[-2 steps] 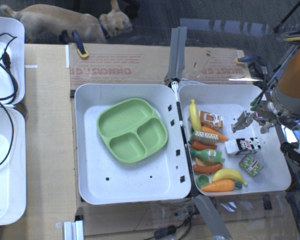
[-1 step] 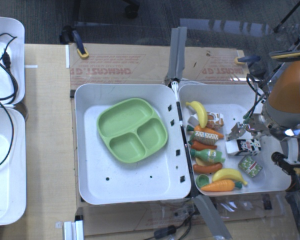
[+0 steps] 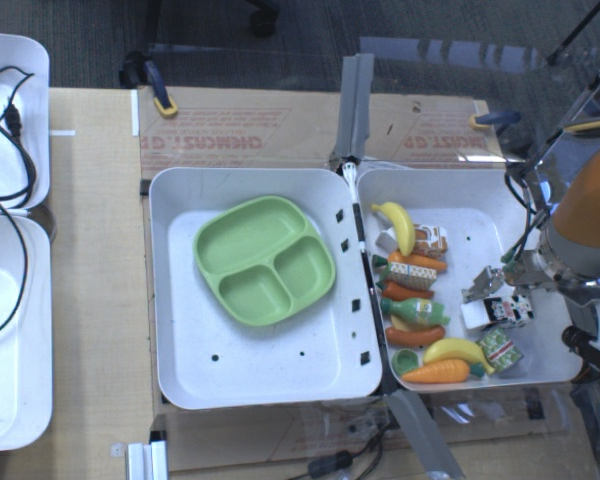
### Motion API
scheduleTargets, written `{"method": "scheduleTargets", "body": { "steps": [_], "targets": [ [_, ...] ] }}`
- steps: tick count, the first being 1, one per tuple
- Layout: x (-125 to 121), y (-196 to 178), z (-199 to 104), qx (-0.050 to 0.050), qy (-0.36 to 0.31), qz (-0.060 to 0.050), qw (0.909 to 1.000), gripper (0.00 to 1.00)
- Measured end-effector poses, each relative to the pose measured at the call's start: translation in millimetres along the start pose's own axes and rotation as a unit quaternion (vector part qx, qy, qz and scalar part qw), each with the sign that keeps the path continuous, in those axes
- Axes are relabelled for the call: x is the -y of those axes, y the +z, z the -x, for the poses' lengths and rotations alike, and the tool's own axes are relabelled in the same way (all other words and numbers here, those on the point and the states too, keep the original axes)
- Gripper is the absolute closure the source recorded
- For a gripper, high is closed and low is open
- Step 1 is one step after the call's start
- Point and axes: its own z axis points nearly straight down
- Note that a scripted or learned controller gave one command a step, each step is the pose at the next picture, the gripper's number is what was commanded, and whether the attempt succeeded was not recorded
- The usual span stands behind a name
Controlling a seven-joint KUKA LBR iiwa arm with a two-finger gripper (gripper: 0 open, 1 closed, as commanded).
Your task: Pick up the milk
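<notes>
The milk [image 3: 498, 312] is a small white carton with black cow patches. It lies on its side near the right wall of the right bin [image 3: 460, 200]. My gripper [image 3: 488, 286] hangs just above the carton's upper left end, very close to it or touching it. The grey arm with its orange band [image 3: 588, 213] comes in from the right edge. The wrist hides part of the carton's top.
Toy foods crowd the right bin's left side: a banana [image 3: 397, 226], a carrot [image 3: 418, 264], a green bottle [image 3: 420, 313], a second banana [image 3: 455, 350], another carrot [image 3: 440, 372] and a green patterned carton [image 3: 500, 350]. The left bin [image 3: 180, 268] holds a green divided plate [image 3: 265, 260].
</notes>
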Motion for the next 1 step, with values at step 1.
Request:
{"method": "scheduleTargets", "body": {
  "steps": [1],
  "targets": [
    [0.7,-5.2,2.3,0.001,0.003,-0.002,1.0000,1.00]
  ]
}}
